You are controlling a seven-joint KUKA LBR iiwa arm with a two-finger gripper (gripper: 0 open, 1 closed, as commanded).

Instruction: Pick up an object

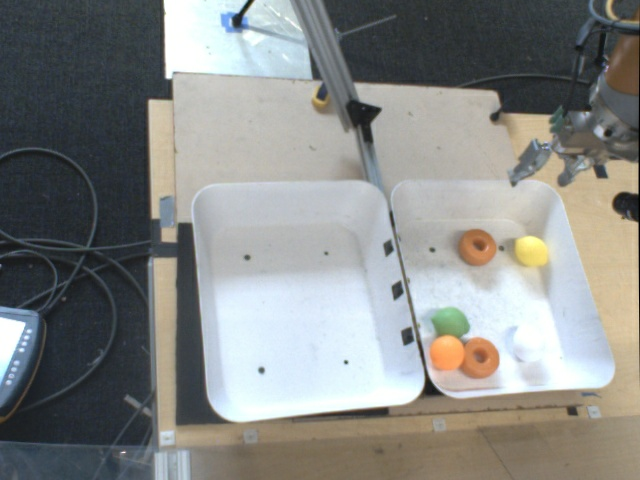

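1. The gripper point(552, 164) hangs at the frame's upper right, above the far rim of the right bin point(578, 268), its jaws spread and grasping nothing.
2. No object has been lifted: two orange rings point(477, 247) point(480, 357), a yellow ball point(531, 251), a green piece point(450, 321), an orange ball point(446, 352) and a white ball point(527, 343) lie in that bin.
3. Descent, grasp and lift remain.

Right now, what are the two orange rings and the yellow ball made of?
The upper orange ring and lower orange ring look like matte foam or soft plastic: dull, evenly coloured, no glints. The yellow ball looks like smooth plastic or rubber with a faint sheen. The view cannot settle it.
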